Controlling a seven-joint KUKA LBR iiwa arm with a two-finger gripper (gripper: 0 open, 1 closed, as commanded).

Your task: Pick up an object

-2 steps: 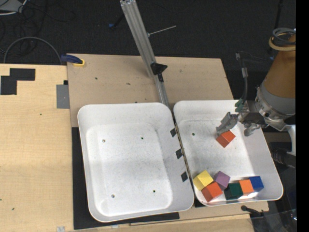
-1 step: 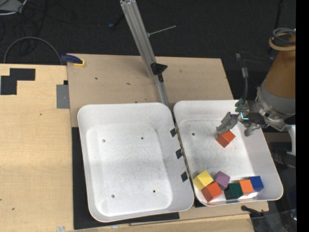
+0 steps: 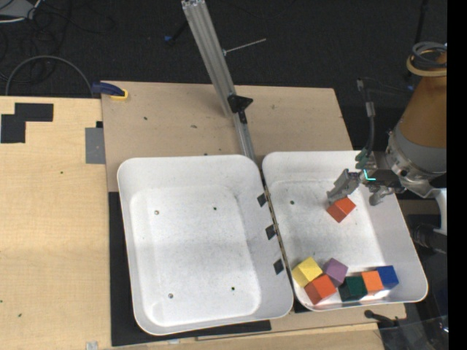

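Observation:
My gripper (image 3: 356, 196) hangs over the upper middle of the right bin (image 3: 306, 170), its two grey fingers spread apart, so it is open. A red-orange cube (image 3: 341, 209) lies tilted just below the left fingertip (image 3: 337, 192), touching or nearly touching it. The cube is not between the fingers. At the bin's front edge sits a cluster of cubes: yellow (image 3: 308, 270), purple (image 3: 336, 270), red-orange (image 3: 320, 289), green (image 3: 353, 288), orange (image 3: 373, 280) and blue (image 3: 387, 275).
The left bin (image 3: 190, 239) adjoins the right one along a divider with black clips (image 3: 269, 231). A slanted aluminium bar (image 3: 215, 60) rises behind the bins. The arm's orange band (image 3: 429, 111) stands at the right edge.

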